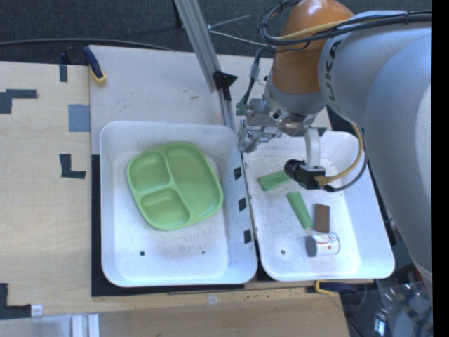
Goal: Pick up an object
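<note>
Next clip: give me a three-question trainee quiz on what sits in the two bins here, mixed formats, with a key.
1. True or false: the green divided plate lies in the left bin.
2. Which lies nearest the right bin's front edge?
A. the brown block
B. the small can
C. the green block by the divider
3. Fill in: the green stick lies just to the ___ of the brown block.

Key: 1 true. 2 B. 3 left. The pincer hangs over the divider between the bins, with nothing seen between its fingers.
</note>
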Available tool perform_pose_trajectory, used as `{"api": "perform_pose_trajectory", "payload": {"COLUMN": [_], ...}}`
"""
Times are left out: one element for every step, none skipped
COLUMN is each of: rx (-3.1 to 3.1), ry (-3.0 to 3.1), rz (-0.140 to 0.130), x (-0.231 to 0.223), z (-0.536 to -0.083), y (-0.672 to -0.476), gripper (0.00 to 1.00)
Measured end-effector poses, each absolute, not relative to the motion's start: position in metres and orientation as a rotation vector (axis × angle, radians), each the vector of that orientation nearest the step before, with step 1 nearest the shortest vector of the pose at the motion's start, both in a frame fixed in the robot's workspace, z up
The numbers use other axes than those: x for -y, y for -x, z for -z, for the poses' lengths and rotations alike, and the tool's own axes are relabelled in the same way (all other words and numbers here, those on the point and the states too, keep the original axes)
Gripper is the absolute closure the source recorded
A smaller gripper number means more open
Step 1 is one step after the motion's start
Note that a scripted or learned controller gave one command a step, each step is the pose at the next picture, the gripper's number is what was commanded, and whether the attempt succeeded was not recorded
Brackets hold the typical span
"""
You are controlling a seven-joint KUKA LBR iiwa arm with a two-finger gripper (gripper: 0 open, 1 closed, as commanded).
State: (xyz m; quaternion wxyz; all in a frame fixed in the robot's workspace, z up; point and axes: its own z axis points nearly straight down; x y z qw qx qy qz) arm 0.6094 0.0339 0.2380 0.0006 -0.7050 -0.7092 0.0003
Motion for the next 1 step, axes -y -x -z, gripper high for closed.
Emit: {"api": "perform_pose_trajectory", "payload": {"rx": [2.228], "ry": [2.213], "rz": [0.001], "x": [-0.0838], "z": [-0.2426], "y": [-0.6169], "gripper": [1.0]}}
